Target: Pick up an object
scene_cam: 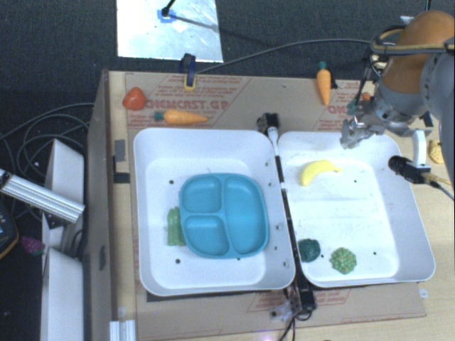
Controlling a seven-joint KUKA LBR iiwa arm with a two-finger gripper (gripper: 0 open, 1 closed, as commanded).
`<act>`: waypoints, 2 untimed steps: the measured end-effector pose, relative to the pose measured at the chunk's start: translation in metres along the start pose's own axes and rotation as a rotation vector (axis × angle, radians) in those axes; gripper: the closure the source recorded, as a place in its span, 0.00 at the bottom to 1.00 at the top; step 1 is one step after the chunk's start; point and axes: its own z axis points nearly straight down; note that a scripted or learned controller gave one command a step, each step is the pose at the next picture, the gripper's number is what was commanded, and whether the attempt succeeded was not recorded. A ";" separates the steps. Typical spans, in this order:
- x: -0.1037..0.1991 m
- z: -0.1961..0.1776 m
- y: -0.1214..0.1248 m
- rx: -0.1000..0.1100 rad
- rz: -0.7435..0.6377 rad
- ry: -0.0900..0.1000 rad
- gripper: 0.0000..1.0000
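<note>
Three small objects are seen in the right bin, any of which could be taken: a yellow banana lies in the half of that bin nearest its far rim, toward the side shared with the other bin, while a dark green lump and a lighter green, knobbly piece lie close together near the near rim, the dark one closer to the divider. The gripper is seen over the far rim of the right bin, beyond the banana and a little to its right, well apart from it; nothing is seen between its fingers, and how far they are spread cannot be told, since the tips are small and blurred. The grey arm with its orange band is seen reaching in past the far right corner of the right bin. Just beside the right bin, the left bin holds a blue divided plate, with a green strip touching the plate's left edge. Beyond both bins, on the cardboard sheet under them, a toy carrot and a red-orange piece lie behind the left bin, and a second carrot lies behind the right bin, left of the gripper.
</note>
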 end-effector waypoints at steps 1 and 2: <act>0.054 -0.010 -0.025 0.002 -0.001 0.002 1.00; 0.053 -0.010 -0.025 0.002 0.000 0.001 0.00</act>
